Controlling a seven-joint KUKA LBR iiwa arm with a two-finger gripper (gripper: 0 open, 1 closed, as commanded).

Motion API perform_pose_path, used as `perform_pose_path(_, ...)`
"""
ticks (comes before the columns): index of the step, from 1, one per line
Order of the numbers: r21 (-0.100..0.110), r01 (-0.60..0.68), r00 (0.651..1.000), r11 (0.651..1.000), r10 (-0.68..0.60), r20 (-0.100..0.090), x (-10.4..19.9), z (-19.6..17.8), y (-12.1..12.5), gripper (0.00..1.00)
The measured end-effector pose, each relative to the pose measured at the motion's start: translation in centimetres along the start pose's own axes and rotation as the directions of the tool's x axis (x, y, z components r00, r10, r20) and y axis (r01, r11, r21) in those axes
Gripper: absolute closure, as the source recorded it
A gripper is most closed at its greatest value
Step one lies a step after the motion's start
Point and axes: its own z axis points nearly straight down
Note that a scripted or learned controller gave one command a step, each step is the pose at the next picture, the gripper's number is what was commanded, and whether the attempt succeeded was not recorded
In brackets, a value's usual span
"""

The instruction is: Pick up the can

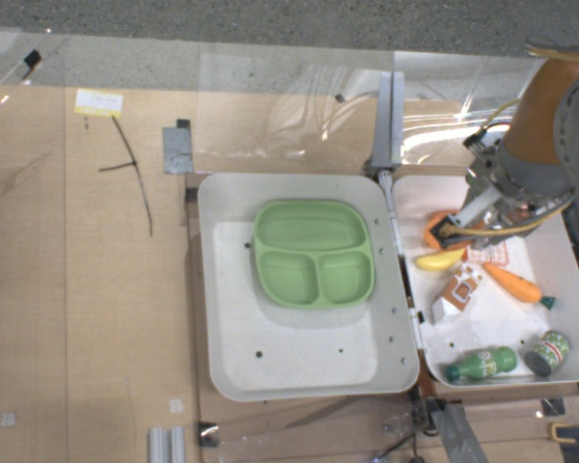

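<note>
Arm parked over the right bin, can sitting way off in the corner

The fingers (484,239) are tucked under the wrist over the back half of the right bin (563,263), and honestly I can't tell if they're released or clenched, too much hardware in the way. The can (548,352) (green, white and red) is well apart from them, down toward the front edge of that bin and a bit to the view's right, with a green bottle (482,363) lying just beside it. Closest to the fingers is a banana (439,258), just off to the view's left, with an orange thing (435,230) behind it. A carrot (516,285) and a small carton (460,290) sit between the fingers and the can. Far off to the view's left, the other bin (299,360) holds a green divided plate (314,252).
</note>
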Motion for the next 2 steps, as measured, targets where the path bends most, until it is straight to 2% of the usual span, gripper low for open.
perform_pose_path(1,-0.004,0.302,0.953,0.953,-0.302,-0.003,0.2,-6.7,-4.8,1.0)
perform_pose_path(2,-0.004,0.452,0.892,0.892,-0.452,-0.001,-0.1,-5.6,4.2,1.0)
